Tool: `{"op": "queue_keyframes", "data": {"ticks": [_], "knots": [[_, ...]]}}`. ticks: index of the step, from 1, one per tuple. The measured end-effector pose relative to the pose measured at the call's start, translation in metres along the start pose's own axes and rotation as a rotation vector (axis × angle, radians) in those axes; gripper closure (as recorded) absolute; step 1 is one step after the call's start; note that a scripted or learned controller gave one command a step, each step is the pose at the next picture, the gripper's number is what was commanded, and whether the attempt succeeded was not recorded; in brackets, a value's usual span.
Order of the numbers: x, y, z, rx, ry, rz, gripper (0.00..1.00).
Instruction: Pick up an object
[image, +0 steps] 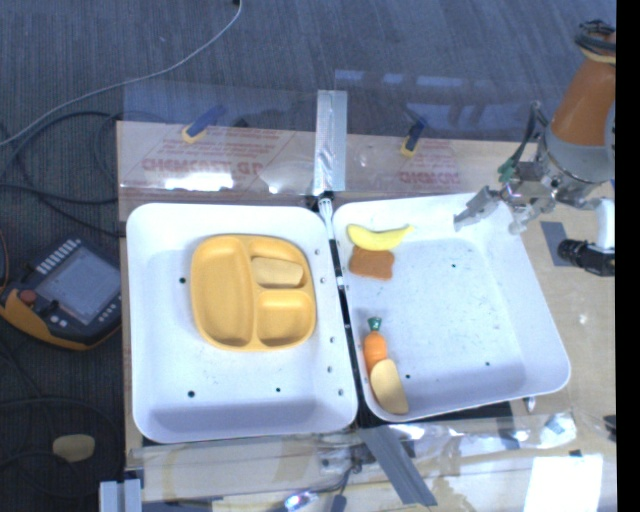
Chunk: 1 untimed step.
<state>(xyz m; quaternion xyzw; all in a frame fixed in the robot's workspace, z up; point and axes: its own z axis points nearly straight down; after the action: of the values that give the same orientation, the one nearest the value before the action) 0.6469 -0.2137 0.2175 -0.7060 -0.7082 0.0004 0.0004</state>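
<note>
Camera view, end effector (497, 208) released over right bin's (540, 330) far rim; banana (378, 236) at far-left corner

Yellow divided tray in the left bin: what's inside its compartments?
The yellow tray holds one tan, bread-like piece in its upper right compartment. No items show in the other compartments. Whatever lies beneath that piece is covered.
</note>
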Motion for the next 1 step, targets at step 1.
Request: {"op": "queue_keyframes", "data": {"ticks": [1], "knots": [[0.0702, 0.0216, 0.0837, 0.002, -0.002, 0.026, 0.0]]}}
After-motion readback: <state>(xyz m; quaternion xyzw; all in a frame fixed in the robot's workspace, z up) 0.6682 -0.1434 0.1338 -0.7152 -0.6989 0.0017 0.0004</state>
